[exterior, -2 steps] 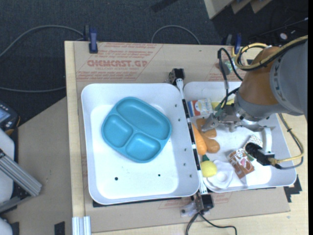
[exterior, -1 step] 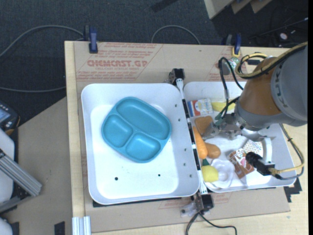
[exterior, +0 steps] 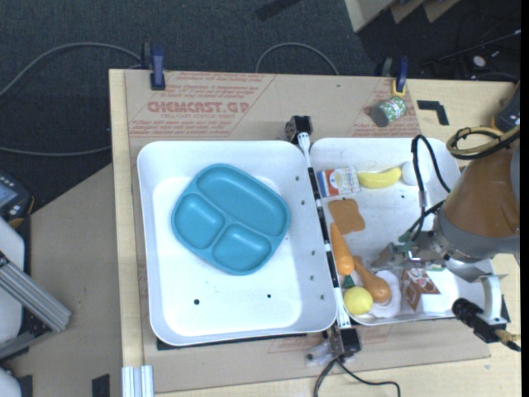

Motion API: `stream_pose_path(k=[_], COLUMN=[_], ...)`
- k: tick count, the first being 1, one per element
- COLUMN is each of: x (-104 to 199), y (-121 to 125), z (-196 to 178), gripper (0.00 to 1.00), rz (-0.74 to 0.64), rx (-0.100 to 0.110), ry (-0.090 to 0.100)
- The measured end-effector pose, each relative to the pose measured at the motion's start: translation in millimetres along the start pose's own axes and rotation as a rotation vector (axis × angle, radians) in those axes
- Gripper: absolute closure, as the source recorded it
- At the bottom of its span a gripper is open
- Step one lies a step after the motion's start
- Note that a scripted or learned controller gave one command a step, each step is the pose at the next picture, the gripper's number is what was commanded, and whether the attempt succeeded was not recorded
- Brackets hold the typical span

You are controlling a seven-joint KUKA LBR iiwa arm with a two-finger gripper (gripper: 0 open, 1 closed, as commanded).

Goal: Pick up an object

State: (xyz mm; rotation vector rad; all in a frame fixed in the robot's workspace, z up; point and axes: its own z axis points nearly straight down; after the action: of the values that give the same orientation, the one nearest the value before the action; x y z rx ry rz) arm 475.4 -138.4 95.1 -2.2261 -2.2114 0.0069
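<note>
A: Logging from the largest thing down. Left bin (exterior: 157,246) holds a blue divided plate (exterior: 231,219), lying flat near its middle. Right bin (exterior: 438,160) holds the toy food. The arm (exterior: 483,201) reaches in from the right over that bin.

B: Gripper?

A: Gripper (exterior: 402,255) sits low in the right bin, toward its near end. Whether it is open or closed, I cannot tell; the wrist body covers it from this angle, and I see nothing clearly held.

B: Candidates, nearest first?

A: Brown drumstick-like piece (exterior: 374,284) lies just beside the gripper, toward the left and near side. Carrot (exterior: 340,251) lies further left along the divider, long axis running parallel to that wall, far to near. Lemon (exterior: 358,301) sits at the near corner, touching the brown piece. A reddish packet (exterior: 420,289) lies just on the near side of the gripper. Toast slice (exterior: 347,215), small carton (exterior: 337,180) and banana (exterior: 380,177) are toward the far end, well apart from the gripper.

B: Judgement?

A: Brown piece or packet looks the likeliest target; the crowding at that corner risks a bad grasp.
</note>
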Motion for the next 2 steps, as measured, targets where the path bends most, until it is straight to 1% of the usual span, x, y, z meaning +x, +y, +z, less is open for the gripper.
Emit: stream_pose_path(k=[1,2], x=[-77.9,-50.8], y=[63.1,32.1], z=[-42.4,-2.8], gripper=[0.00,0.00], rz=[-0.004,-0.006], rx=[-0.016,-0.002], ry=[-0.008,0.002])
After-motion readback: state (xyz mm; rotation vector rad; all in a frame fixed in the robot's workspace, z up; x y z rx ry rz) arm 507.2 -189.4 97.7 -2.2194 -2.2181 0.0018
